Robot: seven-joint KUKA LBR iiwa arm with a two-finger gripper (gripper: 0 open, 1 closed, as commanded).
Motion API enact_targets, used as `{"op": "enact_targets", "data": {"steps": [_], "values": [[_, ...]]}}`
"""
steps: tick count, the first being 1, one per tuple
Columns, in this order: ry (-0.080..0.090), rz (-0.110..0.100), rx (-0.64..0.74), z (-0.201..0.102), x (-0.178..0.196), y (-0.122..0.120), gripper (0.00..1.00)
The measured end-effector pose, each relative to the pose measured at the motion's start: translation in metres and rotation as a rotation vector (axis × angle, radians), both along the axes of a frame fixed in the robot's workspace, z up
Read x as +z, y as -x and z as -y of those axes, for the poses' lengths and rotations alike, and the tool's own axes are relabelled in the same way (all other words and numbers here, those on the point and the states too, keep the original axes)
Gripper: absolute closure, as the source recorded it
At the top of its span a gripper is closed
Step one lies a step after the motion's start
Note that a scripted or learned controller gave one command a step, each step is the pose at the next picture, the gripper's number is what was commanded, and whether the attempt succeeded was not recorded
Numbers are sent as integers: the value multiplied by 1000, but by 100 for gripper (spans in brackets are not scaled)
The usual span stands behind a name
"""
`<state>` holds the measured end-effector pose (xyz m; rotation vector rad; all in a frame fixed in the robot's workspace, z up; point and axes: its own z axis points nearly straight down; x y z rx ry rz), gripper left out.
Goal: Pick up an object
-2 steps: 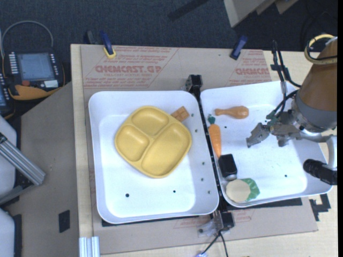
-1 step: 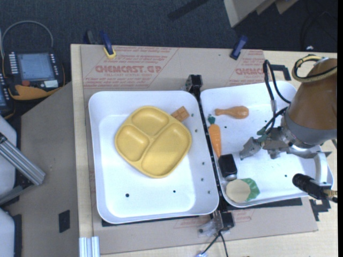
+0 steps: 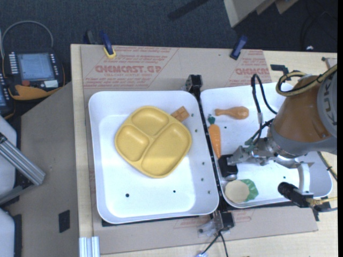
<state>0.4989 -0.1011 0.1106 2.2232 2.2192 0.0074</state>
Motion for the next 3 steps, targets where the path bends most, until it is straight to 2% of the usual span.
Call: {"op": "enact_targets", "data": {"steps": [1,2,3], "values": [[5,7,0,2,13,-1,100],[5,2,2,9,59,-6,100],[5,5,3,10,122,-12,100]]}}
